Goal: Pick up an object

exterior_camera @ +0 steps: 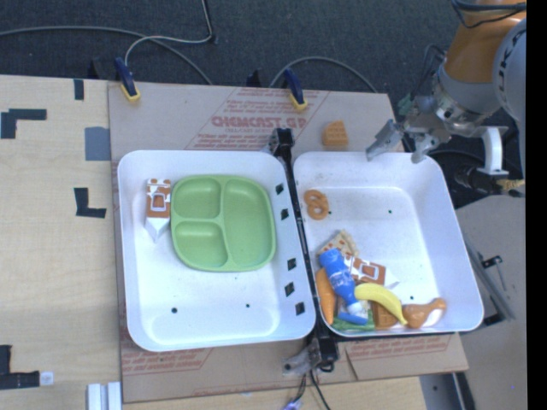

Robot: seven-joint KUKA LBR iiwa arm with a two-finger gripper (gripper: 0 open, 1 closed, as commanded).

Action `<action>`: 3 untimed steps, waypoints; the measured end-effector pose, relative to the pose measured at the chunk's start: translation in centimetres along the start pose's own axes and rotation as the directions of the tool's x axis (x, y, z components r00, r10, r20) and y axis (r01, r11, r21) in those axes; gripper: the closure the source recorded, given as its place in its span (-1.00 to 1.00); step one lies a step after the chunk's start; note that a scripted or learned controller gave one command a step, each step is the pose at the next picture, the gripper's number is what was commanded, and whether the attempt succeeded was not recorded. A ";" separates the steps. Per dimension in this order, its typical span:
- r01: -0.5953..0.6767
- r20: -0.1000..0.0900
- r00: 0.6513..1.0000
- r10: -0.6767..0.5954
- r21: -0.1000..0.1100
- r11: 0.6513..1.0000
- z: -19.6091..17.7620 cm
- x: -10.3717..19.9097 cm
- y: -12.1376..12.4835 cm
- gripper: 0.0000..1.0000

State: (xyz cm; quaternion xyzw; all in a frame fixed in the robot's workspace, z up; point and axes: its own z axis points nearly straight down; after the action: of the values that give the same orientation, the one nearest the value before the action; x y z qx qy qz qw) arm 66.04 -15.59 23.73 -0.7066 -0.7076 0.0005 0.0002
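A: Any writing?
B: Red "CHEMCAST" print on the cardboard sheet (248,118) under both bins.
A: And the objects?
B: Banana (379,298) in the right bin (402,212); gripper (397,148) above its far rim, fingers spread, empty.

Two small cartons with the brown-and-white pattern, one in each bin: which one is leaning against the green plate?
The carton in the left bin, touching the left edge of the green divided plate. The other carton lies in the right bin's pile, beside the banana.
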 end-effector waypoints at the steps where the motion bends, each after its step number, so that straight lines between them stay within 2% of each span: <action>1: 0.000 -0.001 1.000 0.000 0.003 1.000 10.1 4.2 -4.7 -1.00; 2: 0.000 0.000 1.000 0.000 -0.002 1.000 15.1 5.8 -3.9 -1.00; 3: 0.001 0.001 1.000 -0.001 -0.004 1.000 15.2 4.7 0.9 -1.00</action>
State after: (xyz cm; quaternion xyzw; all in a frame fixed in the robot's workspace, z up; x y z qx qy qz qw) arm 66.91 -10.86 8.56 -0.7064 -0.7078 -0.0006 -0.0014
